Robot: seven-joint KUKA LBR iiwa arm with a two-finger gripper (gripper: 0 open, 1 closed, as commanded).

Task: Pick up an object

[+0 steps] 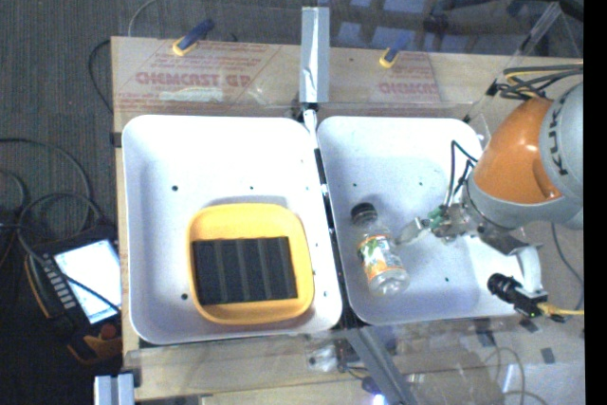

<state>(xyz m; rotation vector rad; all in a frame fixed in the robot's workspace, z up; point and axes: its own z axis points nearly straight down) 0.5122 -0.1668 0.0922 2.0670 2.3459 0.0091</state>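
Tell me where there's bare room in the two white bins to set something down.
Left white bin: bare floor behind the yellow slotted tray. Right white bin: bare floor behind the small dark cap. Crowded around the clear plastic bottle and the gripper.

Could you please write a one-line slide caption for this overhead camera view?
KUKA arm's gripper reaches toward a small bottle in the right bin; a yellow tray sits in the left bin.
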